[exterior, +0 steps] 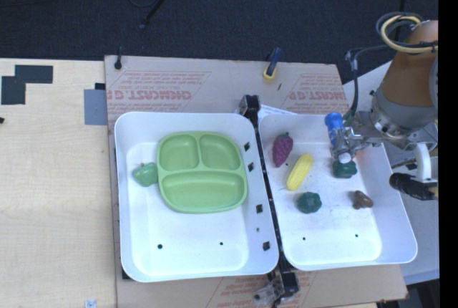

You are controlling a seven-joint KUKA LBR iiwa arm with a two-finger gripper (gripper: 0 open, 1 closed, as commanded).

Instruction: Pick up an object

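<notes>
- Right bin (386,246): dark green piece (309,202), brown piece (361,199), yellow corn (299,171), purple grapes (282,148), green piece (344,169) directly under hand (344,154); finger state unclear.
- Left bin (143,242): green divided plate (201,172), small green piece (145,173) touching it.

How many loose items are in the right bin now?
5: purple grapes upper left, yellow corn beside them, dark green piece below, brown piece right, green piece under the end effector, which may hide more.
</notes>
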